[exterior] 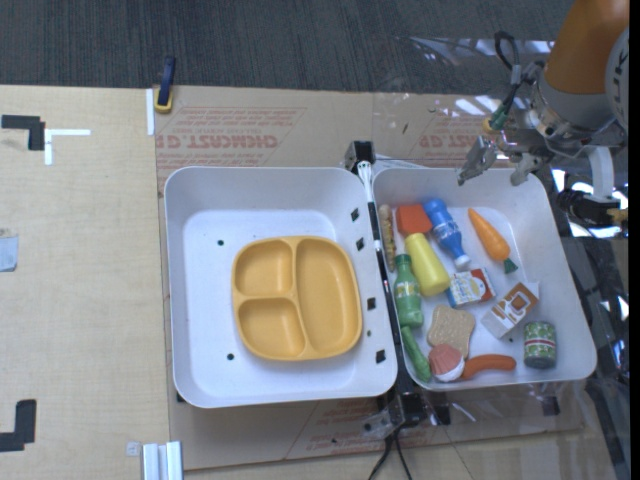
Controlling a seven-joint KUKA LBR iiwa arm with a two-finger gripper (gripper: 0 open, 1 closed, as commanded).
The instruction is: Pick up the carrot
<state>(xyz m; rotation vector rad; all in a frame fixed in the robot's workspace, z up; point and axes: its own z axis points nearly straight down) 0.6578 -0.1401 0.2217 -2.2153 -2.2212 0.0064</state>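
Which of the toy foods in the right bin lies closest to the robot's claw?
The carrot: orange with a green tip, lying near the bin's far right corner, just below the gripper. The blue bottle sits farther left.

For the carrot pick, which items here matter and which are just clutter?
Job:
carrot, in the right bin
gripper, above that bin's far edge, jaws apart, holding nothing

Lying about:
blue bottle
yellow bottle
green bottle
sausage
can
yellow divided plate in the left bin
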